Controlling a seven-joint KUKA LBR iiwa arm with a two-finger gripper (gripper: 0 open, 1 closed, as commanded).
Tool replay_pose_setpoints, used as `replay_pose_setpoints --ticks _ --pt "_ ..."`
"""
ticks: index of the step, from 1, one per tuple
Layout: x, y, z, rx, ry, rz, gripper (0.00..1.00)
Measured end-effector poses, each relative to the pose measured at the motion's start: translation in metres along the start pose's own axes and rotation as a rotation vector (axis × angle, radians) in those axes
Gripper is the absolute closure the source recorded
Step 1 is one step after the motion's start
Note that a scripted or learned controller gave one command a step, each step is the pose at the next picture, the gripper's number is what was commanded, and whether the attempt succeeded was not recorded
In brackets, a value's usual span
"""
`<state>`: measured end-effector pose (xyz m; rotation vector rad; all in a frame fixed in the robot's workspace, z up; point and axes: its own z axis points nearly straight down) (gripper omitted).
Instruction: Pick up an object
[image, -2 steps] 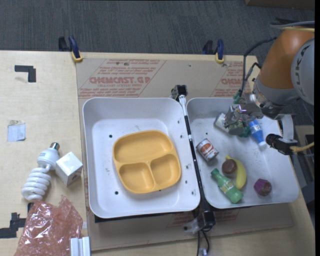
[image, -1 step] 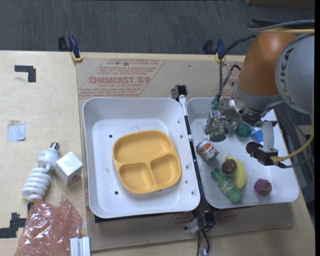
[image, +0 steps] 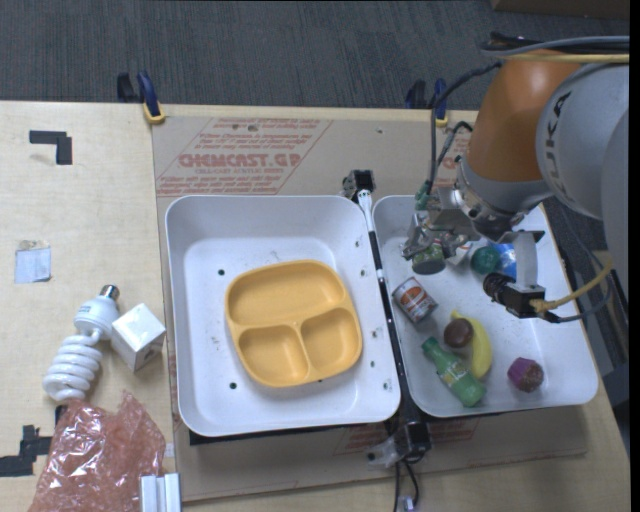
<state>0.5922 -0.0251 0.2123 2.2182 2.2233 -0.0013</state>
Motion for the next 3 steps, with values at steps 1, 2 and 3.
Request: replay_pose_setpoints --ticks 1,2,3 --pt "0.001 -0.003 0.0 0.001 0.0 0.0 1.0" --pt "-0.01 -0.027 -0.003 0.002 0.0 0.004 1.0" --pt "-0.042 -0.086 0.001 0.001 0.001 0.004 1.0"
